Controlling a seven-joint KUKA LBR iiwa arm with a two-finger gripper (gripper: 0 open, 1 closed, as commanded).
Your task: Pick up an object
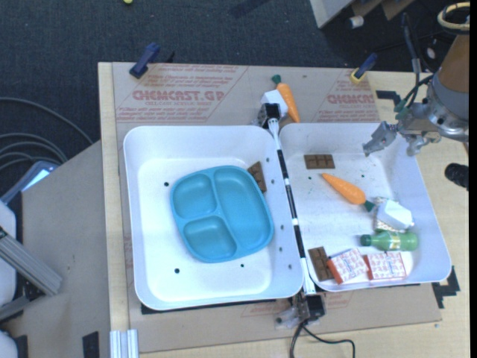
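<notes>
Overhead, the gripper (393, 137) hovers at the far right corner of the right bin (428, 200), its fingers (375, 141) spread apart and holding nothing. Below and left of the fingers lie a chocolate bar (319, 161) and a carrot (344, 188); farther below them rests a green bottle (390, 240).
</notes>
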